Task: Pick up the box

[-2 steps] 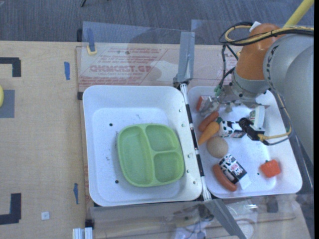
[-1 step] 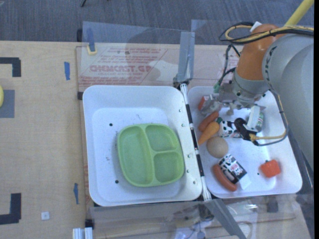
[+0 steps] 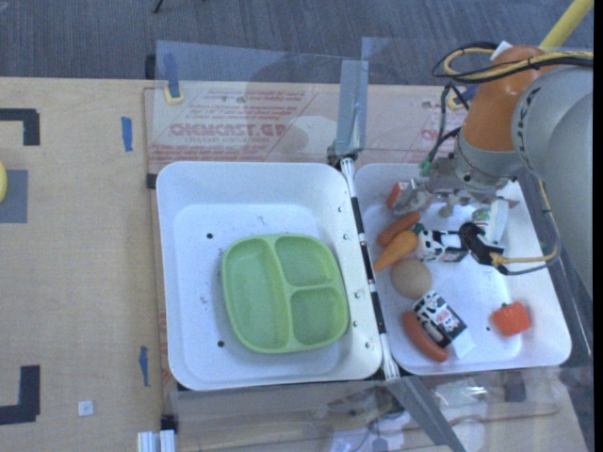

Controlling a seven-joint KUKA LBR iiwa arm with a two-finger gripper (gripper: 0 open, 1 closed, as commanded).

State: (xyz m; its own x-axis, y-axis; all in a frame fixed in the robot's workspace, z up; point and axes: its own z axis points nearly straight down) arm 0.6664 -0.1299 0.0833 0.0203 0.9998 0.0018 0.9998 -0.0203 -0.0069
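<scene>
The box (image 3: 440,320) is a small black-and-white carton lying in the front part of the right bin (image 3: 546,347), resting against a red sausage (image 3: 420,337). My gripper (image 3: 446,199) hangs over the back part of the same bin, below the orange wrist band (image 3: 490,111). It is well behind the box and apart from it, with a beige ball (image 3: 411,278) and a small cow-patterned piece (image 3: 432,244) lying between them. Nothing shows in its grasp.
An orange carrot (image 3: 397,245) lies by the right bin's left wall, a red-and-white item (image 3: 400,194) at the back left, a white-green packet (image 3: 497,220) under the arm, an orange-red piece (image 3: 510,318) at the front right. A green divided plate (image 3: 285,293) sits in the left bin (image 3: 188,205).
</scene>
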